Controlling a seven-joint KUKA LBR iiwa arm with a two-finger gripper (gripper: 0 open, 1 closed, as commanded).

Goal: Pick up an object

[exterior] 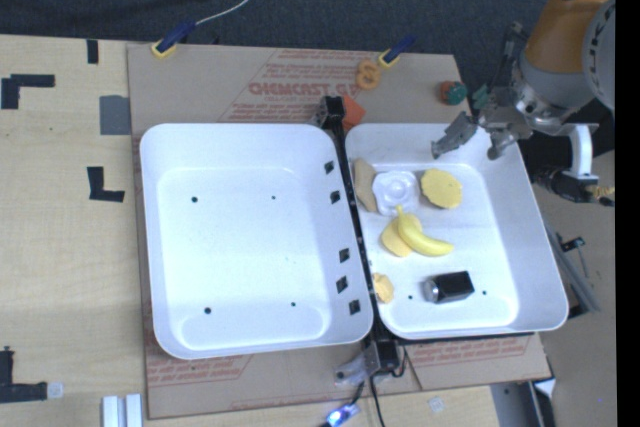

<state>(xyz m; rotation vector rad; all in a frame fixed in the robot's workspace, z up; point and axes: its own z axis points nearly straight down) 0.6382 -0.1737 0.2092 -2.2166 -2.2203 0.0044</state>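
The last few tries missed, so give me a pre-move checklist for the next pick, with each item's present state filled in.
1. Tool carries nothing: ok; its two fingers stand apart with nothing between them.
2. Tool over the bin with the objects: ok; it sits above the far edge of the right bin.
3. Tool lined up over a target: not ok; the round yellow piece is nearest but lies nearer the camera than the fingertips.
4. Targets apart enough to grasp: not ok for the banana, which touches the white cup; ok for the black box, which lies alone.
5. Height above the bin floor: cannot tell.
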